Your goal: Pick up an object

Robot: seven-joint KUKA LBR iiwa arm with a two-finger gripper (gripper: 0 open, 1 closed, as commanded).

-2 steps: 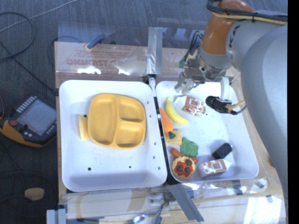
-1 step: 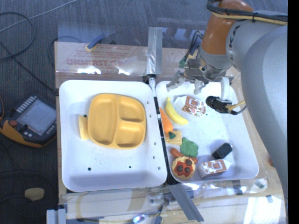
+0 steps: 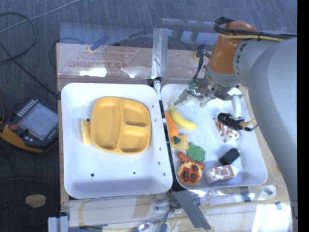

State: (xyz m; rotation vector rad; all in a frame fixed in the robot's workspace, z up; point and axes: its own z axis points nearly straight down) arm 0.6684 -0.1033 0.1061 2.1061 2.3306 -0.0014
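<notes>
In the right bin (image 3: 251, 144), my gripper (image 3: 194, 98) hangs over the far left corner. Its fingers are spread and open, with nothing between them. A yellow banana (image 3: 182, 119) lies just in front of the gripper, apart from it. An orange carrot (image 3: 172, 127) lies along the bin's left wall beside the banana. Nearer the front are a yellow cheese wedge (image 3: 180, 141), a green leafy piece (image 3: 195, 152), a red sausage (image 3: 185, 157) and a small pizza (image 3: 189, 173).
A black block (image 3: 229, 156), a brown-and-white box (image 3: 220, 174) and a red-and-white piece (image 3: 227, 132) lie on the right bin's right side. The left bin (image 3: 72, 168) holds a yellow divided tray (image 3: 120, 124). The arm (image 3: 270, 81) covers the right edge.
</notes>
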